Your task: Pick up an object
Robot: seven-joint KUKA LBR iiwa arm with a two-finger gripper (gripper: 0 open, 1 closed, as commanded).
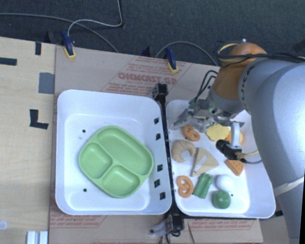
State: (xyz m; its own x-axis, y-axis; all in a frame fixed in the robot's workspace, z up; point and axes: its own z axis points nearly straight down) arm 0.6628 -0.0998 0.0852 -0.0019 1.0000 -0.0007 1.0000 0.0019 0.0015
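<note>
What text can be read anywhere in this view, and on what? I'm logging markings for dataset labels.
"CHEMCAST"-like red print, blurred and upside down, on the brown cardboard sheet under the two shallow white bins: reading uncertain.
Smaller red print on the cardboard's lower edge: too small to read.

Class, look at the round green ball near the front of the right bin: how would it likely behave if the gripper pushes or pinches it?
The green ball looks round and smooth, so a push would probably send it rolling. The white egg beside it might get bumped. Two fingers could slip off its curved sides unless they close across its middle.
</note>
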